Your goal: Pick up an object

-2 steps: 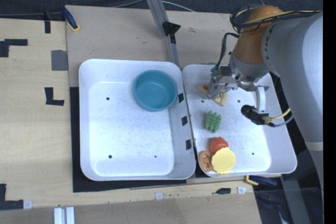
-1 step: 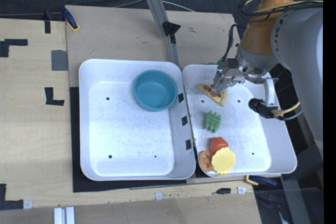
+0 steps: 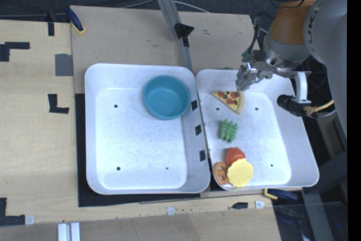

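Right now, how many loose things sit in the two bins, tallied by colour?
Blue: 1, the bowl
Green: 1, the ridged piece
Red: 1, the round piece
Yellow: 1, the flat piece
Orange: 1, the slice
Mixed: 1, the pizza wedge
Total: 6

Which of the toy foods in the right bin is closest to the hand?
The triangular pizza slice, just below the hand; the green piece and yellow piece lie farther down.

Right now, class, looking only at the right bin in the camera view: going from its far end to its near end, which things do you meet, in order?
Gripper → pizza slice → green piece → red piece → yellow piece.
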Tool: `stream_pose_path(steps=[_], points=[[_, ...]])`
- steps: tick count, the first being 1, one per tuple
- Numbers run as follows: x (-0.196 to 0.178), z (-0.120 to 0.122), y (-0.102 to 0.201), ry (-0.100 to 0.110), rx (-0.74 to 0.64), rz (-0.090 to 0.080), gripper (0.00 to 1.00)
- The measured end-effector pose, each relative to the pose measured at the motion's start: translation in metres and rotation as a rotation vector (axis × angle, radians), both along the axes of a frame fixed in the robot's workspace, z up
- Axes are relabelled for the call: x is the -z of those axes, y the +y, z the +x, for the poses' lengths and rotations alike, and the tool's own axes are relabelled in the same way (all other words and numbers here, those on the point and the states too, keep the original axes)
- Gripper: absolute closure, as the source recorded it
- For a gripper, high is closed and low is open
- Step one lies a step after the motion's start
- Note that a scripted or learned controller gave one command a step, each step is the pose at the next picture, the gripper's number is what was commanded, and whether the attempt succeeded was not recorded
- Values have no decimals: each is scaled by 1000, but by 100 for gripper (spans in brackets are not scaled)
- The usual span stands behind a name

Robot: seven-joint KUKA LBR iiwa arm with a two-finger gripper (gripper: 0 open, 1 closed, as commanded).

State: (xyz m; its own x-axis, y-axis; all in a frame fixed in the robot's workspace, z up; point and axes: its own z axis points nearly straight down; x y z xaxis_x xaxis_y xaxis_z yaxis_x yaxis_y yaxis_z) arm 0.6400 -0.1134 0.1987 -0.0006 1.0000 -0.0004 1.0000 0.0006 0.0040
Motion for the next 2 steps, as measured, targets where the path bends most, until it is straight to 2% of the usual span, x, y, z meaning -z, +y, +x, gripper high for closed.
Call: stream_pose_path(steps=[2], points=[[-10,-13,103,4,-4,2,100]])
